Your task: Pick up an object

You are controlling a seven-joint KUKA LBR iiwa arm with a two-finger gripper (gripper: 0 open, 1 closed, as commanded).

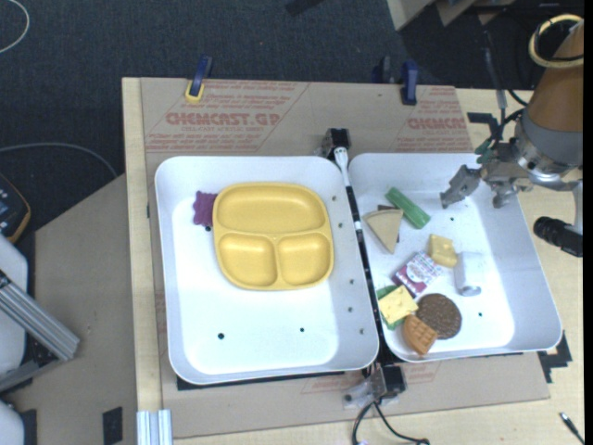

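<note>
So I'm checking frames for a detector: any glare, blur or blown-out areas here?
Camera view: even, soft lighting with faint shadows; the two shallow white bins run bright, nearly washed out; the yellow three-compartment plastic tray looks sharp; the grey two-finger gripper looks slightly soft.

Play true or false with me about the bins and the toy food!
1. The yellow tray sits in the left bin. True.
2. The gripper holds the green stick. False: it hovers empty over the right bin.
3. The brown cookie lies near the right bin's front. True.
4. The purple thing lies inside the yellow tray. False: it sits beside the tray's left edge.
</note>
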